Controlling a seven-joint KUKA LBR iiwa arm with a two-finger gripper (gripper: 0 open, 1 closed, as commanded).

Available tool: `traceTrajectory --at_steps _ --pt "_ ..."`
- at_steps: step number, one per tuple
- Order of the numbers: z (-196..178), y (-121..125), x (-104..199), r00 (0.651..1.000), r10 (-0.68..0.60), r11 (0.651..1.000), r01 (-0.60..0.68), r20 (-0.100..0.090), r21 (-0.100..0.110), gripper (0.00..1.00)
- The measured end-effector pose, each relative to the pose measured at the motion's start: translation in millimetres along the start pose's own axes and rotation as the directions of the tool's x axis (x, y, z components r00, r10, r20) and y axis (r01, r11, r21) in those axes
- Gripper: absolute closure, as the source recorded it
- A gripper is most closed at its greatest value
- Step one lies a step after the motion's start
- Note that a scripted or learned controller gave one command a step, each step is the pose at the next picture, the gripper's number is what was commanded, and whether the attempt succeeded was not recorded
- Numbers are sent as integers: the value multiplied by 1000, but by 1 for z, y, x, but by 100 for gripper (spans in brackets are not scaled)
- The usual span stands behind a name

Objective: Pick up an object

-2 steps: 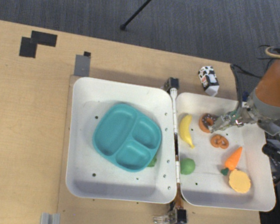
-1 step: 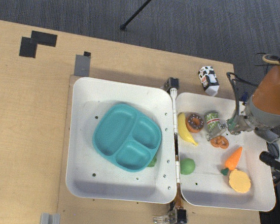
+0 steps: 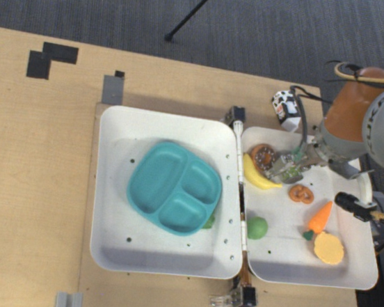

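My gripper is low in the right bin, near its far left corner. It sits right beside a brown sprinkled donut and just above the right end of a yellow banana. A small pretzel lies just right of and below the gripper. An orange carrot, a round yellow piece and a green ball lie nearer the front of the bin. Nothing is visibly lifted.
The left bin holds a teal divided plate, with a bit of something green peeking out at the plate's lower right edge. A ridge where the two bins meet runs between them. The arm enters from the right.
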State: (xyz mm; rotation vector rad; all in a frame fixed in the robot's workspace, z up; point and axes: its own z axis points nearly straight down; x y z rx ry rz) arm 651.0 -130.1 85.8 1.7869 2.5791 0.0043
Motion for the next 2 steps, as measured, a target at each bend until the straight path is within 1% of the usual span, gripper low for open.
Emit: traceTrajectory --at_steps 1,2 --pt "-13 2 -1 1000 -3 1000 3 3 -6 100" --pt "-110 -3 53 999 47 999 -47 1 -2 100"
